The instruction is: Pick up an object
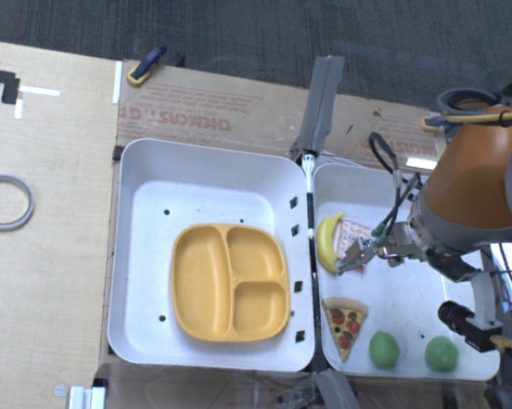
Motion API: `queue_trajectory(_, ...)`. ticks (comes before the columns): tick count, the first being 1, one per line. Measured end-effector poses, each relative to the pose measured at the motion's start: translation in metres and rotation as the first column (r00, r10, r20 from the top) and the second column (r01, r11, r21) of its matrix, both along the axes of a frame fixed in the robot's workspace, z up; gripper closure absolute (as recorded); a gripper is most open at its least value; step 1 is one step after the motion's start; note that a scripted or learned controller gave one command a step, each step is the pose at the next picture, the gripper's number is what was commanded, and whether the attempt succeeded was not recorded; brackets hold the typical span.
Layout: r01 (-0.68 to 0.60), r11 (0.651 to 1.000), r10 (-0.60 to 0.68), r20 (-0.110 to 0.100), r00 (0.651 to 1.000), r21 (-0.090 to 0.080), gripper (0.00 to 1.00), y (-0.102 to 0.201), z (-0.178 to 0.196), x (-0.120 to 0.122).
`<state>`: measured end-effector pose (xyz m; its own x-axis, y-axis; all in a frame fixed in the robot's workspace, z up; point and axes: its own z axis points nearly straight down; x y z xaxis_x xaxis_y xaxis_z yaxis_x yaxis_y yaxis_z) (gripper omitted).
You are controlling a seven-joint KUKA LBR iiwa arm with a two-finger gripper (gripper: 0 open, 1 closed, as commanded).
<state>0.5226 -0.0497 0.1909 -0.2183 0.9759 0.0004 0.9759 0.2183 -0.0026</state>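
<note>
The arm is in the approach step: its end effector [354, 259] hangs low over the right bin [411, 308], just beside the banana [328, 241], which lies against the bin's left wall next to a small printed card [355, 233]. The metal tips look close together with nothing between them, but they are small and partly lost against the clutter, so I cannot tell how far they are spread; nothing appears to be held. Other candidates wait in the same bin: a pizza slice toy [344, 325] near the front left corner and two green round fruits [384, 349] further right along the front wall. The left bin [137, 258] carries a yellow divided plate [232, 282]. Judging by the pose, the banana is the likeliest target, and the next move calls for a small shift toward it, a descent, and a closure across its narrow width, clear of the bin wall. Red lettering runs across the cardboard [220, 119] behind the bins, upside down and too faint to read with confidence; part of dark lettering shows on the arm's grey housing.
</note>
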Motion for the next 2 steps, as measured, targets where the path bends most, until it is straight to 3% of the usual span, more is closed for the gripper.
queue_trajectory(1,-0.057,0.998,0.057,0.003,0.998,-0.002,0.00,-0.056,0.048,0.062)
queue_trajectory(2,-0.450,0.893,0.450,0.011,0.893,-0.005,0.00,-0.054,-0.094,0.081)
